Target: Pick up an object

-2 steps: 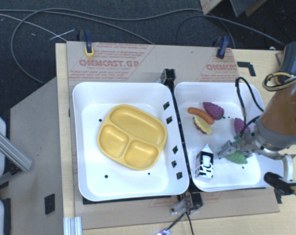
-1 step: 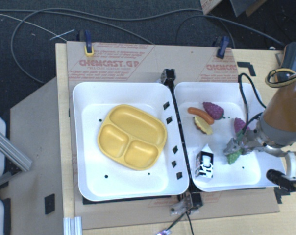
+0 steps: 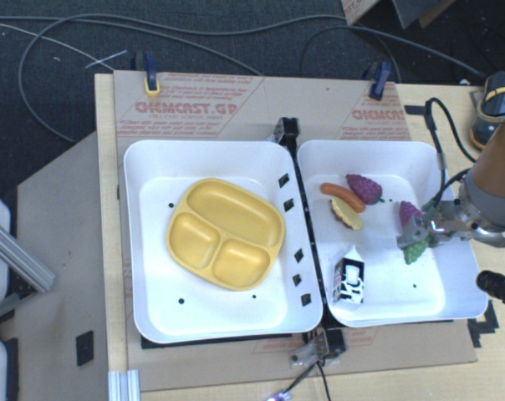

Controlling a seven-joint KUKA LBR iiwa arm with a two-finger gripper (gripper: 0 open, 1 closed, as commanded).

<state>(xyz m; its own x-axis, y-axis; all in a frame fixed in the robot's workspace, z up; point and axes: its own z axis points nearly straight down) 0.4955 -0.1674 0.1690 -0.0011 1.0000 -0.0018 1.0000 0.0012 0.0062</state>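
My gripper [image 3: 425, 229] reaches in from the right and hangs low over the right bin [image 3: 378, 307], at its right side. Directly at its tip lie a small purple piece [image 3: 409, 214] and a green piece [image 3: 414, 252], both touching or very near it. I cannot make out whether either one is gripped. Further left in the same bin are a purple grape bunch [image 3: 364, 188], an orange carrot-like stick [image 3: 341, 195], a yellow-brown food piece [image 3: 347, 215] and a black-and-white carton [image 3: 349, 281] near the front wall.
The left bin [image 3: 144, 224] holds a yellow divided plate [image 3: 226, 233]. A black divider with clips [image 3: 296, 224] runs between the bins. Blue clamps [image 3: 151, 73] hold the cardboard at the back. Cables cross the dark floor behind.
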